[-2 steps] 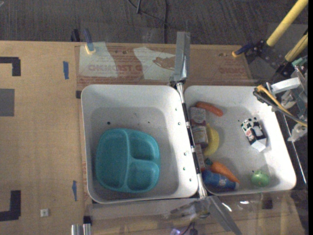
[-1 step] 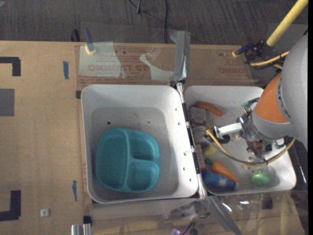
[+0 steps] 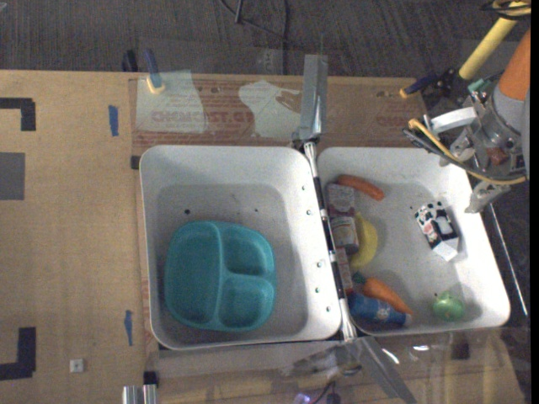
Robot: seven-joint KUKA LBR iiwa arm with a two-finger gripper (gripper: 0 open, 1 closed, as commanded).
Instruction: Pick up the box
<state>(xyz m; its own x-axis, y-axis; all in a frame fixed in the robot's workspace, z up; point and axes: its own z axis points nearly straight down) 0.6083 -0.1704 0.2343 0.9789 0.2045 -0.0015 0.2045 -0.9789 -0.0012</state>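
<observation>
The box [image 3: 437, 226] is a small white carton with black patches, lying on the floor of the right bin [image 3: 497, 276] near its right wall. My gripper [image 3: 485, 195] hangs over that bin's upper right rim, up and to the right of the box and apart from it. Cables and the grey wrist cover much of the gripper. Nothing is seen held in it.
Also in the right bin are an orange carrot [image 3: 361, 187], a banana [image 3: 365, 241], a second carrot [image 3: 386, 293], a green apple [image 3: 449, 306], a blue bottle [image 3: 376, 313] and packets [image 3: 341, 213] along the left wall. The left bin [image 3: 160, 175] holds a teal divided plate [image 3: 219, 273].
</observation>
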